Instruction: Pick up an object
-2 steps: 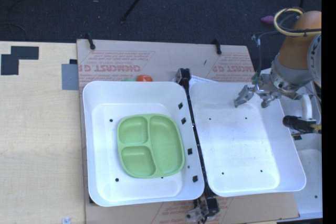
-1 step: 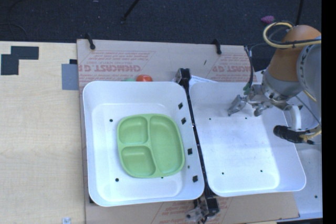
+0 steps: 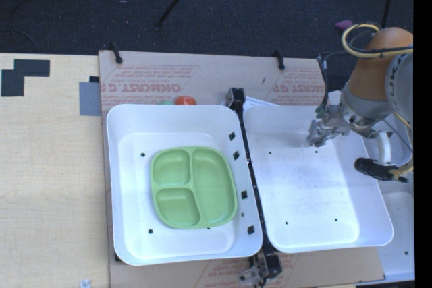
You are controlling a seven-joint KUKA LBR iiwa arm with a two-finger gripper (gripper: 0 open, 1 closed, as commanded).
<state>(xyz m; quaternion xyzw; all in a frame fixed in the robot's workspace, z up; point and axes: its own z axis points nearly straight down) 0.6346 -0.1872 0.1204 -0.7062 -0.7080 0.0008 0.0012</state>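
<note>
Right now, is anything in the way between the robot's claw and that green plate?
The raised rims where the two bins meet lie between the gripper, over the right bin, and the green divided plate in the left bin.

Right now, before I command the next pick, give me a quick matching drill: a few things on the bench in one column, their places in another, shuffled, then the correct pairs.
Things:
1. green divided plate
2. orange object
3. gripper
4. black clamp

Places:
A. over the far part of the right bin
B. behind the left bin's far rim, on the cardboard
C. lying flat in the left bin
D. at the far end of the seam between the two bins

Pairs: 1-C, 2-B, 3-A, 4-D
</note>
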